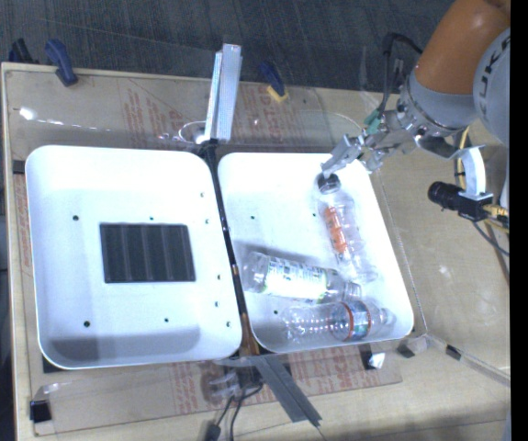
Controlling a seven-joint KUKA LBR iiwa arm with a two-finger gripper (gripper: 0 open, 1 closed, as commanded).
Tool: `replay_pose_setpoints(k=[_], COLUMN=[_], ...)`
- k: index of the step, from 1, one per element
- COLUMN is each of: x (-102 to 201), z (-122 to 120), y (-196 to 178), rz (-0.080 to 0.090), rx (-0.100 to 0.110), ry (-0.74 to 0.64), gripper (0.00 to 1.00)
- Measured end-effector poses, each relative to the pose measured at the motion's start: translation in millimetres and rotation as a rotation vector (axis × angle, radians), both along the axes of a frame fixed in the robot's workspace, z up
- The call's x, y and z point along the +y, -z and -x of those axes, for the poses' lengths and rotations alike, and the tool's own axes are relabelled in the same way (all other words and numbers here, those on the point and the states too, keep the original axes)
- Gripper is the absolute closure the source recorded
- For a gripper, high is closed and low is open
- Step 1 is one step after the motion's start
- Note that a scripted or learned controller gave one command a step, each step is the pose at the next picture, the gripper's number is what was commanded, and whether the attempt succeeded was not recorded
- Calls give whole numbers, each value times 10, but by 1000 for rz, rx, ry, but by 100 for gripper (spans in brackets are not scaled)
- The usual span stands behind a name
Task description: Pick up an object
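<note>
One fixed camera looks down at a slant from above the desk (pixel 447 274), far enough off to take in both white bins (pixel 52 246); the arm (pixel 461 58) enters right of the bins.

A pale wooden bench (pixel 447 274) stands on dark carpet (pixel 153 7).

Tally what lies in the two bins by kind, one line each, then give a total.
Clear plastic bottles: 3, all in the right bin — one with an orange label, one with a pale label, one with a blue label.
Dark ribbed tray: 1, in the left bin.
Total: 4
</note>
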State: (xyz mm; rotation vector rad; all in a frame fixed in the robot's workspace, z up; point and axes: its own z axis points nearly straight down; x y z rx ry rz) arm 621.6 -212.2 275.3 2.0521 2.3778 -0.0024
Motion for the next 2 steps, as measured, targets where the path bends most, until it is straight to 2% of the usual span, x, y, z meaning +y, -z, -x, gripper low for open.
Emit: replay_pose_setpoints(k=[1, 2], x=[33, 35], z=[158, 233], y=[547, 846], rz=[-2, -1], rx=[2, 2], ry=[-147, -158], gripper=[0, 0])
